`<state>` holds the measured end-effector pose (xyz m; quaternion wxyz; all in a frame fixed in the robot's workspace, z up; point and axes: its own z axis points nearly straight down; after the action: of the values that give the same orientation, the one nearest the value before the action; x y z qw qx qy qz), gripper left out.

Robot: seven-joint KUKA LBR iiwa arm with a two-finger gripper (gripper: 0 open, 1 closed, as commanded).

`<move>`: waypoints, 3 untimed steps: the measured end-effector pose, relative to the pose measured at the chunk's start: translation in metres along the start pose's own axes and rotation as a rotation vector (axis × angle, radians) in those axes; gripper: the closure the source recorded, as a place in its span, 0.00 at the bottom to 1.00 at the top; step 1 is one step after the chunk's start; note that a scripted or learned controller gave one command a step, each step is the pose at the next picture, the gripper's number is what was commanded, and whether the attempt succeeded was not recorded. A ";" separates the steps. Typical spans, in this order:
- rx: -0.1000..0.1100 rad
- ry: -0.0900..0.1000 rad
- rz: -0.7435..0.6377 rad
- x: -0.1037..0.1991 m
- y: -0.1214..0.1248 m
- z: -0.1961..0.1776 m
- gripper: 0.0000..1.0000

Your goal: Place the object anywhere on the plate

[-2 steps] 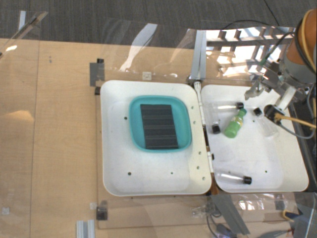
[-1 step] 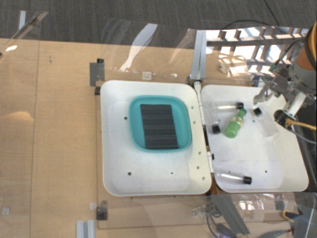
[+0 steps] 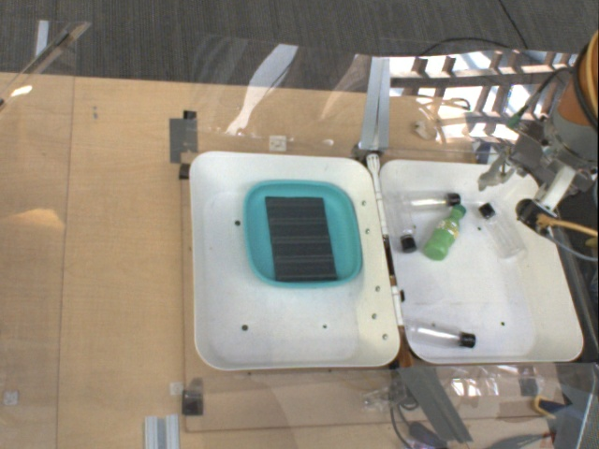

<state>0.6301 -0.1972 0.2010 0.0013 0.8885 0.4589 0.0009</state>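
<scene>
Tube (image 3: pixel 442 334), clear with a black cap, lies nearest the camera in the right bin (image 3: pixel 552 344), well right of the plate (image 3: pixel 348 241) and nearer than it. Plate itself is teal, in the left bin (image 3: pixel 215 325), with a dark ribbed pad (image 3: pixel 300 238) on its middle; nothing else lies on it.

Level with the plate, just across the wall between the bins: a small black cap (image 3: pixel 407 243), then the green bottle (image 3: pixel 443 235), lying tilted. Bottle is my guess for the object, as it is the boldest item there. Two more clear tubes sit right of the plate, one (image 3: pixel 429 198) touching or nearly touching the bottle's top, one (image 3: pixel 504 235) further right.

Furthest, right of the plate and past its far edge: gripper (image 3: pixel 513 163) at the bin's far right corner, well apart from the bottle. Whether the claw is open or closed I cannot tell; glare and cabling confuse it. Nothing visibly held.

Risks, as I judge them:
- Bottle is rounded and tilted, so a pinch may roll it away.
- Close neighbours could be grabbed or knocked instead.
- Clear tubes are hard to see against white.
- Carry must clear the bin walls.
- Ribbed pad may let a dropped bottle roll off.
</scene>
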 end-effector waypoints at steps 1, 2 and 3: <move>0.000 0.001 -0.006 0.006 -0.002 -0.020 0.00; -0.001 0.001 0.012 0.003 -0.009 -0.038 0.00; 0.000 0.001 0.039 0.009 -0.014 -0.043 0.00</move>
<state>0.6233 -0.1817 0.2442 0.0009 0.8973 0.4414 0.0011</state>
